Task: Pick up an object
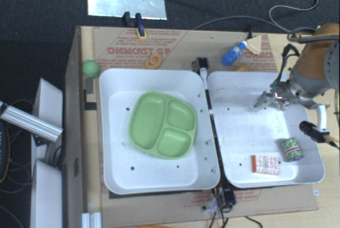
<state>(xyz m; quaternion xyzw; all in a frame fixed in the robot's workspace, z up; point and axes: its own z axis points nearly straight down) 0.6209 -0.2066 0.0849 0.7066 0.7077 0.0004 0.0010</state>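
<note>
My gripper [272, 102] hangs over the upper right part of the right bin [239, 136]. It is open, and nothing shows between its fingers. Below it, near the bin's lower right corner, a small green and grey can [290, 149] lies on its side. Just left of the can lies a flat red and white packet [265, 163]. Both are well apart from the gripper. A light green divided plate [162, 124] rests in the middle of the left bin [114, 168].
Behind the bins, a blue bottle [234, 54], an orange ring-shaped piece [154, 60] and a green ball [90, 68] lie on the cardboard bench top. A black divider [211, 115] runs between the two bins.
</note>
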